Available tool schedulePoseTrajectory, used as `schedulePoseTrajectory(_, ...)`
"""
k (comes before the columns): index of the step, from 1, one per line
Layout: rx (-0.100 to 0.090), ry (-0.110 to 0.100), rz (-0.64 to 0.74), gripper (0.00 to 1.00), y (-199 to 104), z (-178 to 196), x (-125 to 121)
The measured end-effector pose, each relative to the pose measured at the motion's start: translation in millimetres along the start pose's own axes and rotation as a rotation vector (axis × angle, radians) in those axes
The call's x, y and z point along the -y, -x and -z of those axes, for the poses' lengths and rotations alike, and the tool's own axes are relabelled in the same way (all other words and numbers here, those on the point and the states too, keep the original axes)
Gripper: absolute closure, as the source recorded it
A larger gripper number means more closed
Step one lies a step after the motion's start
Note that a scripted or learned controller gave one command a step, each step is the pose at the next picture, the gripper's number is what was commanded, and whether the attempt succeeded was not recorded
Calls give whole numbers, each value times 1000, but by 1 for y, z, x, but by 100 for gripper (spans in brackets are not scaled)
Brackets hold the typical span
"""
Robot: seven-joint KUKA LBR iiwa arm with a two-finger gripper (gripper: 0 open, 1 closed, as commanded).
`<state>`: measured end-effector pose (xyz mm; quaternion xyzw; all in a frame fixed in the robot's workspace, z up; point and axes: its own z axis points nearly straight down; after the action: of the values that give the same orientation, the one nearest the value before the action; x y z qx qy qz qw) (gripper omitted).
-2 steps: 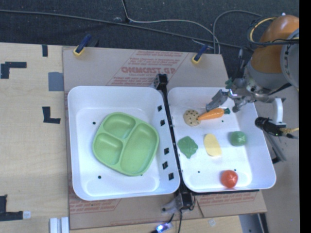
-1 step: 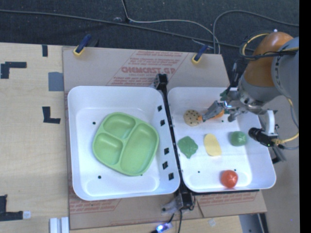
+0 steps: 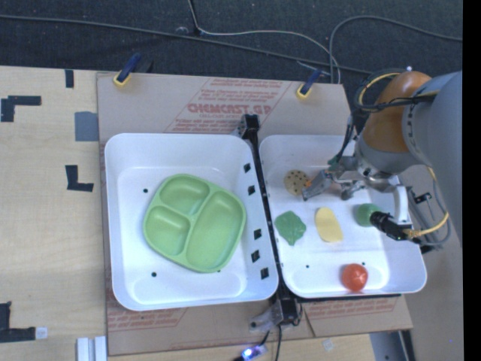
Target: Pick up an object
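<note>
Cookie (image 3: pixel 297 180), a small round tan disc with dark specks, lies flat in the right bin (image 3: pixel 409 277), toward its ten o'clock corner, and I judge it the likeliest pick because it sits just beside the jaws (image 3: pixel 314 189), at about ten o'clock from their tips. It has no long axis, so any closing direction should suit it.

Going left to right: the left bin (image 3: pixel 120 277) carries a pale green plate (image 3: pixel 195 222) with three compartments, smooth and glossy like moulded plastic, turned at a slant. Next, in the right bin, a crinkled green leaf shape (image 3: pixel 290 227) lies at about seven o'clock from the jaws, a little apart. A pale yellow oblong piece (image 3: pixel 328 225), rounded and smooth, has its long axis running roughly twelve to six o'clock and lies at about five o'clock from the jaws. A green lump (image 3: pixel 365 215) is partly hidden by the wrist. A shiny red tomato (image 3: pixel 354 277) rests near the bin's six o'clock wall, well apart from the rest.

The jaws point toward nine o'clock, low over the bin floor; whether they stand open or shut I cannot tell, and nothing is seen between them. The tabletop (image 3: pixel 45 224) is light wood.
</note>
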<state>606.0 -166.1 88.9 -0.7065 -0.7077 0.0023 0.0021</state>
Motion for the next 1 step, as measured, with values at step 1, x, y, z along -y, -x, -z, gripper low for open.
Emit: schedulePoseTrajectory(1,1,4,1,100,0,13,-1)
